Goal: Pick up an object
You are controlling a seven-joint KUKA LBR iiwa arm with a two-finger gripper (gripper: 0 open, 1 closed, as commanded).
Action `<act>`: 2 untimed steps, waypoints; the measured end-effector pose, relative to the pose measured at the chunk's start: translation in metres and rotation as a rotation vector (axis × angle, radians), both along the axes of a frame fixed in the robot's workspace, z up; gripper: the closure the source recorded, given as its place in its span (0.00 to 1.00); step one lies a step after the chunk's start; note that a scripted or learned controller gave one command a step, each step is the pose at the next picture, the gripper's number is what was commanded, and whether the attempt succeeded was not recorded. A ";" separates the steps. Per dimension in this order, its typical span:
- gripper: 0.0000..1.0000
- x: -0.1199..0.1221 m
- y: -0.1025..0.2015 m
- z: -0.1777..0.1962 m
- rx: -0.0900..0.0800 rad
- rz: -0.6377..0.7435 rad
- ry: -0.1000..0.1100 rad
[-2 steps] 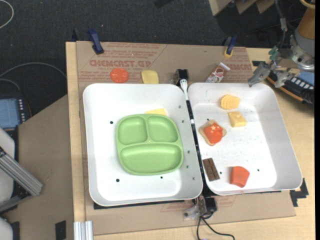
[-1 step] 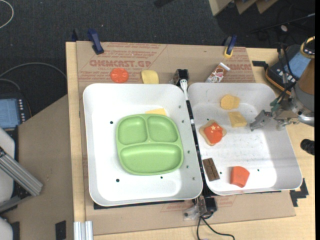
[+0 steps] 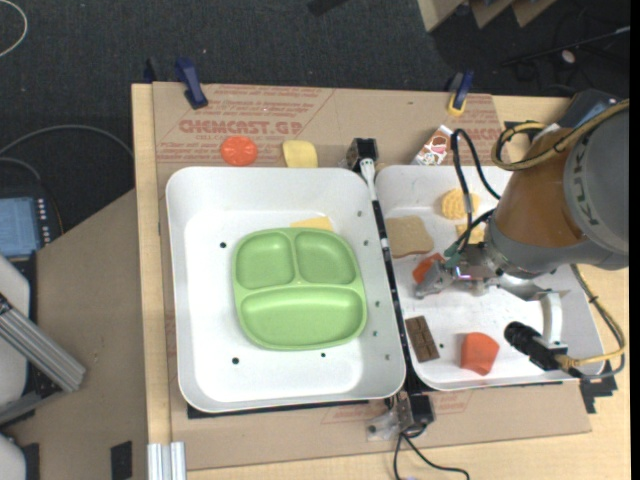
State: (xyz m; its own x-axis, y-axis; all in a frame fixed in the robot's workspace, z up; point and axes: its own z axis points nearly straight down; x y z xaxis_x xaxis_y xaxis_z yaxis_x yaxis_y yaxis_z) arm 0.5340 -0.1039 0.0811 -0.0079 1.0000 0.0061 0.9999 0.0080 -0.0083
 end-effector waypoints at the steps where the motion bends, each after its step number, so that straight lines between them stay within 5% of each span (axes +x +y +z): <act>1: 0.00 0.046 -0.024 0.004 -0.008 -0.006 -0.014; 2: 1.00 0.044 -0.024 0.014 -0.008 -0.008 -0.013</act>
